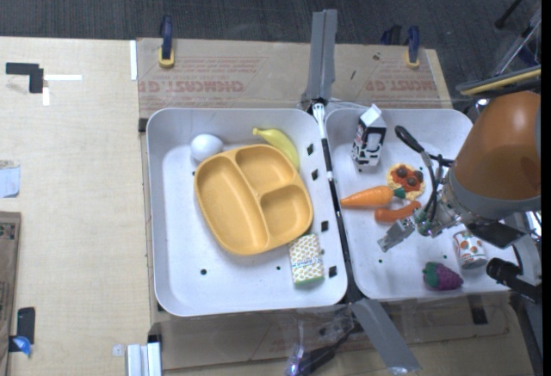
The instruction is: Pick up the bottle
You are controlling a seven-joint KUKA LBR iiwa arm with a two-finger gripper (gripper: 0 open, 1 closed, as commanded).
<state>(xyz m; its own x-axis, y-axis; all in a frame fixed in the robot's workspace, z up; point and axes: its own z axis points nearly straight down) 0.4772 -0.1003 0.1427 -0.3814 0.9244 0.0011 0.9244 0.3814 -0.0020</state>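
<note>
Well, from the camera view above the bench, my gripper [399,235] hangs low over the right bin [379,284], near its middle, just below the carrot. Whether my jaws are spread or pressed together I cannot tell; they read as one grey metal wedge, and nothing shows between them.

What I take for the bottle [470,249], a small, stubby white cylinder with a red and dark label, lies tilted by the bin's right edge, apart from my gripper. A knobbly purple bunch of grapes [442,276] sits just beside it toward the front right corner.

A smooth tapered orange carrot [370,196] lies across the middle. A boxy black-and-white milk carton [369,142] stands near the back edge.

The left bin [172,280] holds a glossy yellow plate [252,198] with three compartments. A white egg [206,144] and a curved banana [277,142] lie by its back rim.
</note>
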